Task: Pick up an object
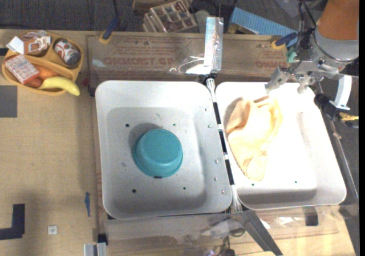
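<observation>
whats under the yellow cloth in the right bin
The yellow cloth lies crumpled on the right bin floor. White floor shows around it; anything beneath its folds is covered and cannot be seen.

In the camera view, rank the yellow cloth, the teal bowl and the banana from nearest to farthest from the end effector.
The end effector hovers at the right bin's far edge.
1. Yellow cloth, in the right bin, just below-left of it.
2. Teal bowl, in the middle of the left bin.
3. Banana, in the tray at the bench's far left.
</observation>
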Available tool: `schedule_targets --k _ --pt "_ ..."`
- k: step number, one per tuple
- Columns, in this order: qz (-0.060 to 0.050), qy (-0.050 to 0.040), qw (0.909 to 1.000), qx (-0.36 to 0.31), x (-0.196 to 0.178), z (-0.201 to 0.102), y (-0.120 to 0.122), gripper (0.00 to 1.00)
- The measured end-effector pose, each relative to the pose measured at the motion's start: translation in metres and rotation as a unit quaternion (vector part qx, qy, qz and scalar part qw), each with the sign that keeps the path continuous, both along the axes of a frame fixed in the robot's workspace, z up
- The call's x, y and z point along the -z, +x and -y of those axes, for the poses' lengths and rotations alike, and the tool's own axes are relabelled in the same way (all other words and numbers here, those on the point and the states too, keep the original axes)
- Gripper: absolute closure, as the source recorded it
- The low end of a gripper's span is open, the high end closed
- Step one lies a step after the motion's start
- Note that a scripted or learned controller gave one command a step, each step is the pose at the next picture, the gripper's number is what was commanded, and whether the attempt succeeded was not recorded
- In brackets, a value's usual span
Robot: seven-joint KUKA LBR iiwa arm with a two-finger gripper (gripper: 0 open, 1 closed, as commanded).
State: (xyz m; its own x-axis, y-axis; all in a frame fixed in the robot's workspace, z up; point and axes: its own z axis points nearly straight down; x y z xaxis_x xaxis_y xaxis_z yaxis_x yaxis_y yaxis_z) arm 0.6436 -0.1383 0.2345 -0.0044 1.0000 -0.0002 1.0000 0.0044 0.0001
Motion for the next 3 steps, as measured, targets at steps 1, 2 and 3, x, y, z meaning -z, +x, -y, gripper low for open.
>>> schedule_targets --k 1,2,3 --pt "0.003 -0.0011 0.9999 -0.015 0.146 0.027 0.025 0.0" --pt "0.006 -0.0019 0.9999 -0.016 0.134 0.026 0.027 1.0" --pt "0.002 -0.0011 0.9866 -0.163 0.033 -0.018 0.024 1.0"
